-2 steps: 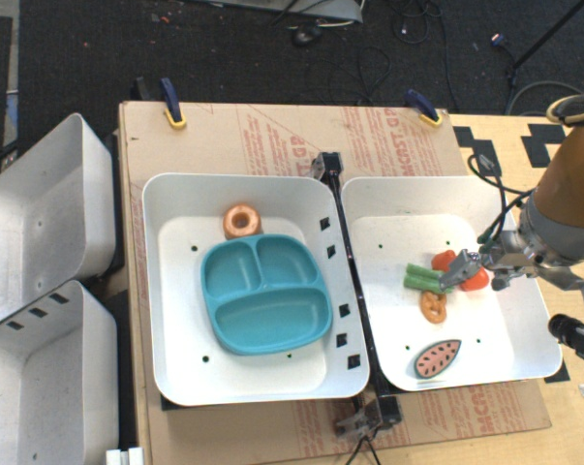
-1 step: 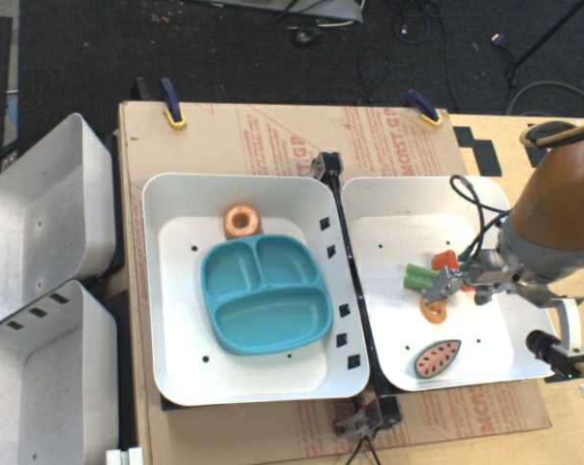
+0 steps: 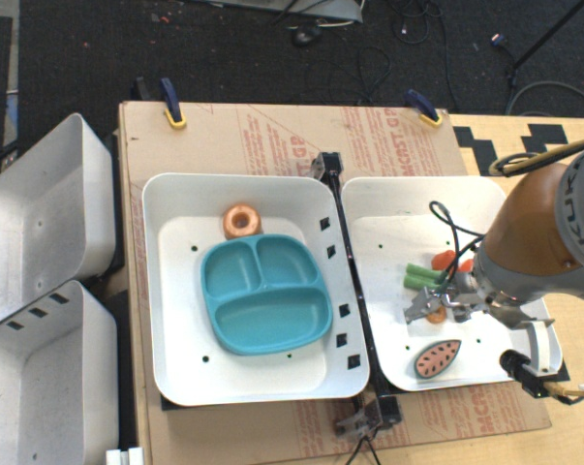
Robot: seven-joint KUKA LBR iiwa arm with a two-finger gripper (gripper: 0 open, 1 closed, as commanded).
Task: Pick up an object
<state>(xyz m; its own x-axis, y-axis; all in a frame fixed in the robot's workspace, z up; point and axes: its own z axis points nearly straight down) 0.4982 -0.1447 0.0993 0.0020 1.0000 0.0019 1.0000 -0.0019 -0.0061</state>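
So the gripper is down in the right bin, sticking out leftward from the arm with its orange band. It's small and metallic from up here, and honestly I can't tell how it's set or whether anything is in it.

Just above it, close enough that they might be touching, is a green object, a stubby cylinder lying on its side. Next to that on the right there's a small orange-red object, partly tucked behind the wrist and a black cable looping over it. Below the gripper, near the bin's front edge and clearly apart from it, lies a flat oval thing, pink with dark speckles and a dark rim, the speckled oval piece.

Over in the left bin sits a teal divided plate with three compartments, tilted a bit. Just behind its back edge is a small copper-colored ring. Both bins rest on a cardboard sheet held by yellow clamps.
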